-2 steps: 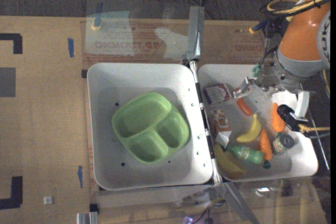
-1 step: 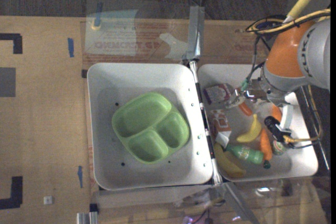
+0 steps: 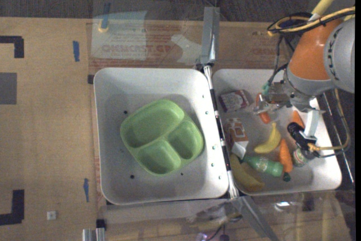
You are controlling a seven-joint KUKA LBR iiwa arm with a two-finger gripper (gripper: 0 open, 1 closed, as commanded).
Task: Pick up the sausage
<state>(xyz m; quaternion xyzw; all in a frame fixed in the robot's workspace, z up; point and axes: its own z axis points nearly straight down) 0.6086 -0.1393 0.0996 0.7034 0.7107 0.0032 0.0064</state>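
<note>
My gripper point(image 3: 269, 100) hangs low over the back middle of the right bin point(image 3: 327, 178), under the grey wrist and orange band. A small red-orange piece point(image 3: 263, 115), which may be the sausage, lies right at the gripper's lower left edge; the gripper partly hides it. Whether it sits between the fingers I cannot tell.
Also in the right bin are two reddish packets point(image 3: 234, 100) point(image 3: 237, 130), a banana point(image 3: 269, 141), a green bottle point(image 3: 266, 166), a carrot point(image 3: 286, 156), an olive-yellow piece point(image 3: 246, 174) and an orange piece point(image 3: 298, 118). The left bin point(image 3: 107, 93) holds a green divided plate point(image 3: 162, 136).
</note>
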